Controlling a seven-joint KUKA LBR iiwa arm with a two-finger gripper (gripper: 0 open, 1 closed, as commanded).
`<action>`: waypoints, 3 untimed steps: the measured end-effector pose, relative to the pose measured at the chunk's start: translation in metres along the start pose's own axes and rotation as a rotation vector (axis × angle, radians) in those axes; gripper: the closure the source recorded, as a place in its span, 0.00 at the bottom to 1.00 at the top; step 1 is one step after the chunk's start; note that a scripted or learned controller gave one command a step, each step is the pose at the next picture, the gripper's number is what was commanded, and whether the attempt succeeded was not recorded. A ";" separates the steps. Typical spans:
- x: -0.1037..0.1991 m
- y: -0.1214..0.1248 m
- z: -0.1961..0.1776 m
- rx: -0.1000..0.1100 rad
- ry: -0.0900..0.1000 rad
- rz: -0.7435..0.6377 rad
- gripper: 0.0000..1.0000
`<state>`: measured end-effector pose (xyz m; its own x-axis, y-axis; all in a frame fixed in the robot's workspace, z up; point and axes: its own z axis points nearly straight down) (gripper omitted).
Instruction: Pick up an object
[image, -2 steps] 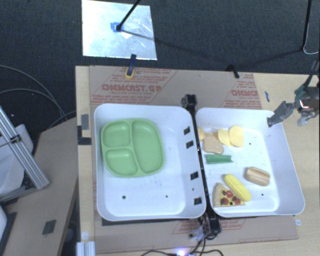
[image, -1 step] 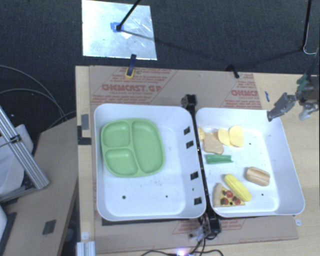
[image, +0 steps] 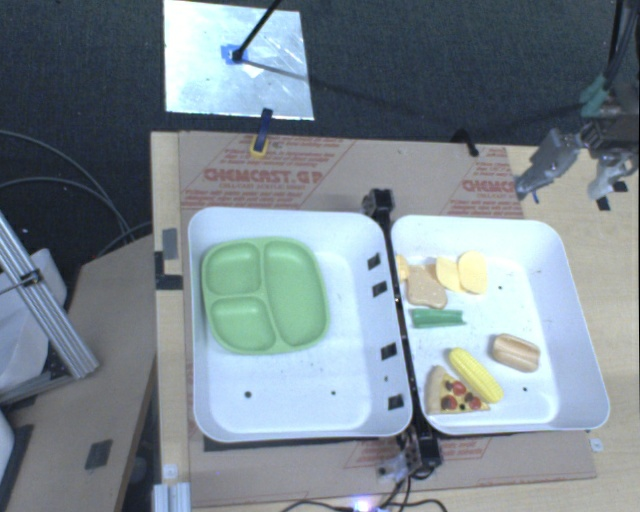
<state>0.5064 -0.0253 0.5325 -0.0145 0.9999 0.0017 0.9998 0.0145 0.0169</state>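
Observation:
The right bin (image: 570, 290) holds toy food: a tan bread slice (image: 427, 291), two yellow rounds (image: 472, 272), a green bean pod (image: 437, 317), a hot dog bun (image: 515, 352), a corn cob (image: 475, 373) and a pizza slice (image: 452, 393). My gripper (image: 574, 182) hangs above the bench just beyond the right bin's far right corner, away from all the food. Its two grey fingers (image: 538, 172) are spread apart and open, with nothing between them.
The left bin (image: 350, 390) carries a green divided plate (image: 265, 296). A black hinge strip (image: 397, 330) runs between the bins. A silver sheet (image: 238, 58) lies on the dark floor behind the bench. Cardboard lines the bench under both bins.

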 end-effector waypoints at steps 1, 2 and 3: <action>0.147 0.000 -0.003 0.012 0.002 -0.005 0.00; 0.202 -0.012 0.145 0.030 -0.004 0.005 0.00; 0.209 -0.019 0.106 0.012 0.001 0.008 0.00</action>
<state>0.4864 0.1831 0.4267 -0.0060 1.0000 0.0025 1.0000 0.0060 0.0044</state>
